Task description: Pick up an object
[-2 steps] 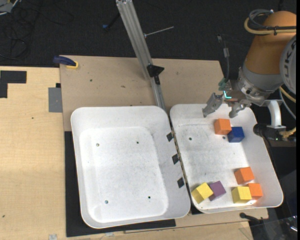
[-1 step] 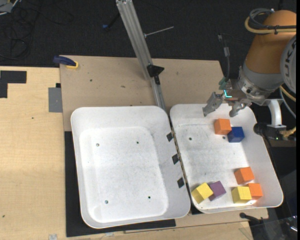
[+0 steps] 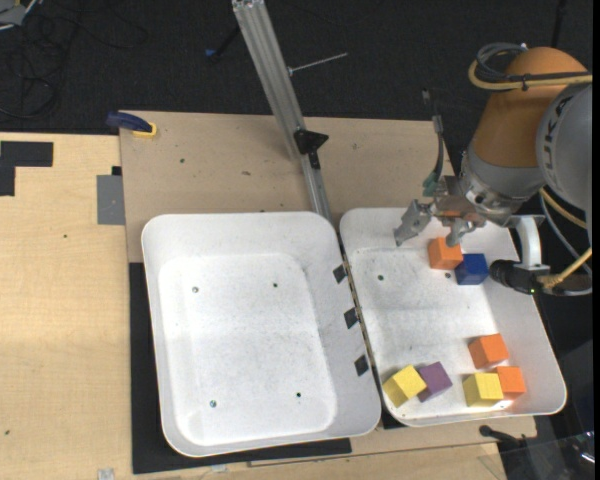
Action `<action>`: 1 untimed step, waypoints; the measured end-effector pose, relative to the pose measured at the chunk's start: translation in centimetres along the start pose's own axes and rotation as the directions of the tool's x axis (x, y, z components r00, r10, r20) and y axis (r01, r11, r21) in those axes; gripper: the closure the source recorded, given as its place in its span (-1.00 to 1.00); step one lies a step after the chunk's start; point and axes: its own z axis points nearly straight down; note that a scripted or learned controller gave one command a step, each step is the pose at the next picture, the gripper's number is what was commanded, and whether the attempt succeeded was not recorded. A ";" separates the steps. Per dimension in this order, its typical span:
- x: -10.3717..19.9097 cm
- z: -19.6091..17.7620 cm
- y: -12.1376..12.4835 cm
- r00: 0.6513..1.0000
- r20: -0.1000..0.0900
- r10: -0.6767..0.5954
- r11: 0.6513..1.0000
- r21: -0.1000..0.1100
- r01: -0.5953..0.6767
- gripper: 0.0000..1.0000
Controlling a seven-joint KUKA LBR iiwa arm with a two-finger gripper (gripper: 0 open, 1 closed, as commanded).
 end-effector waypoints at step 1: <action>-0.1 6.5 0.1 1.000 -0.001 0.001 1.000 0.001 -0.001 -1.00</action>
